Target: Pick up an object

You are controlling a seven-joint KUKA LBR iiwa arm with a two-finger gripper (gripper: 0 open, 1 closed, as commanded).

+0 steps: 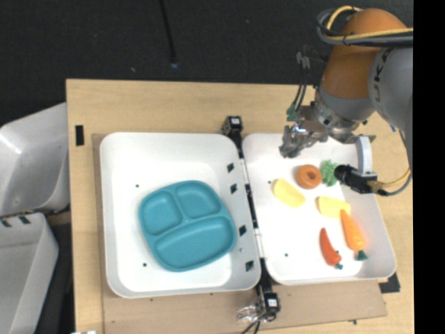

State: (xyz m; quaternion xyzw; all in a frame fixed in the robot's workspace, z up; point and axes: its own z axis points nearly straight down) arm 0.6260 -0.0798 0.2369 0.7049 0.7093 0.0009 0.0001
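Observation:
My gripper (293,146) hangs over the far edge of the right bin (299,256), with nothing visible between its fingers. Just in front of it, to the right, lies an orange round toy (309,177) with a green leafy piece (327,170) beside it. A yellow lemon-shaped toy (288,193) lies left of them. Nearer the front are a yellow wedge (332,204), an orange carrot (353,233) and a red chilli pepper (329,247).
The left bin (118,186) holds a blue divided plate (186,224). Black clips sit along the seam between the bins (245,186). A white object (28,165) stands off the bench's left side.

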